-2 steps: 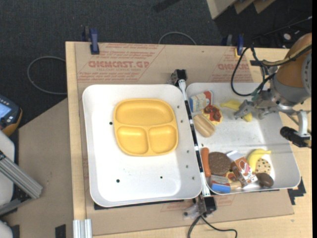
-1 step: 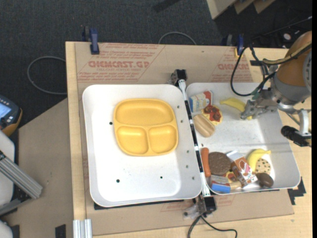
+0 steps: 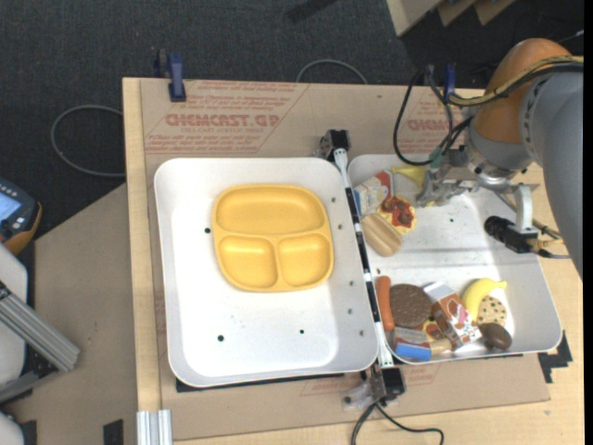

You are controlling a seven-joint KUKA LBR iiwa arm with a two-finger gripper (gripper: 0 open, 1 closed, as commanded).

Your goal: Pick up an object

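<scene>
the jaws hang over the far end of the right bin (image 3: 523, 272), a shallow tray of smooth white plastic with rounded corners. metal parts and cables crowd around them, so i cannot tell whether they are wide or narrow, and nothing can be seen held between them.

just beside the jaws, on the side away from the arm, lies a small red-topped piece (image 3: 400, 213). it is close to them, but whether it touches them is hard to make out. a pale carton (image 3: 372, 193) sits just beyond it against the bin wall, and a smooth tan roll (image 3: 382, 235), rounded like a bread bun, lies a little nearer the camera. a yellow scrap (image 3: 409, 175) near the jaws is partly hidden by the cables.

well apart from the jaws, the near end of the bin holds a jumbled heap: an orange-red stick (image 3: 384, 302), a matte brown disc (image 3: 409, 304), a glossy banana (image 3: 482, 293), a speckled cookie (image 3: 494, 311). the pieces overlap, and some are too small to name.

farther from the jaws, the left bin (image 3: 185, 276) carries a yellow plate (image 3: 273, 235) with three moulded compartments. both bins rest on a pale brown worktop (image 3: 232, 123) printed with red lettering.
</scene>
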